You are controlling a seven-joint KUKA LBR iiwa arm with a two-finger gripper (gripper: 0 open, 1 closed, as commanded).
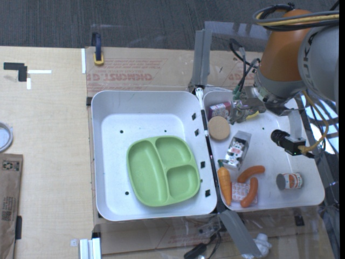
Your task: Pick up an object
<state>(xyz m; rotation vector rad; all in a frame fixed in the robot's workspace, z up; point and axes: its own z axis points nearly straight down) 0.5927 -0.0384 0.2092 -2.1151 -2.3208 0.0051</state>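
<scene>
In the camera view we see the claw (245,109) low at the right white bin's (312,198) far corner, near the round tan wooden disc (219,128); its opening we cannot tell. Crowded neighbours like the small purple box (218,110) could spoil a grasp.

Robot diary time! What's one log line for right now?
gripper: low, right bin's far corner | nearest: small box, round brown disc | green plate: left bin

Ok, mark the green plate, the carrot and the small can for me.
green plate (161,170): camera view, on the ridge between its three compartments.
carrot (225,184): camera view, middle of its orange body.
small can (290,181): camera view, on its labelled side.
</scene>
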